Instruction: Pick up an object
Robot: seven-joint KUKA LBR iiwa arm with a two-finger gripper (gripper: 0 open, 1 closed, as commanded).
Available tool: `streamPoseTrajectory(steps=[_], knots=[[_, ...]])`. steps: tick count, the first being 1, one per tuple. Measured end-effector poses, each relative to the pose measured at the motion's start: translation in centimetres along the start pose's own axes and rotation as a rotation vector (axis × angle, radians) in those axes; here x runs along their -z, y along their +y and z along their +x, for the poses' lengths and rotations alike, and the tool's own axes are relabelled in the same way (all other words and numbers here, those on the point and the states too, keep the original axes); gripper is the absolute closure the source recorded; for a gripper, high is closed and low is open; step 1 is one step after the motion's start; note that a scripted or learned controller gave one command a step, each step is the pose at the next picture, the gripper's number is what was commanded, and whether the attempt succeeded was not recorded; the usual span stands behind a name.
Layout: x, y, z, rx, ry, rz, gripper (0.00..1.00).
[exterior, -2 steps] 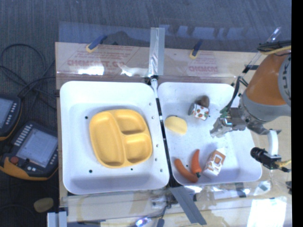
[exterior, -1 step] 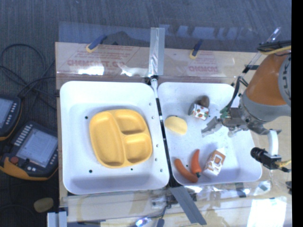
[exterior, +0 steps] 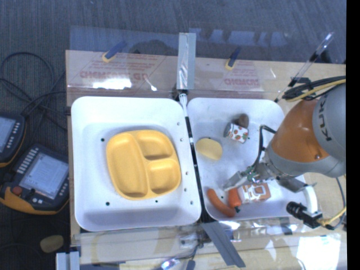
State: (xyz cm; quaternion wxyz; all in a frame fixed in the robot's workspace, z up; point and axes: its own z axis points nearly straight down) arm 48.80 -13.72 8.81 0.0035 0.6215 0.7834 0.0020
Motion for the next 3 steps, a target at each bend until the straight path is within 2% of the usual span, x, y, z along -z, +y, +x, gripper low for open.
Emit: streamPoseTrajectory(steps=[1, 2, 3], knots=[[0.1, 0.7, 2.3, -0.188, -0.009, -0.007, 0.0], [0.1, 0.9, 3.1, -0.127, -0.012, -0.007, 0.0], [0.8, 1.1, 3.3, -0.124, -0.004, -0.003, 1.0]])
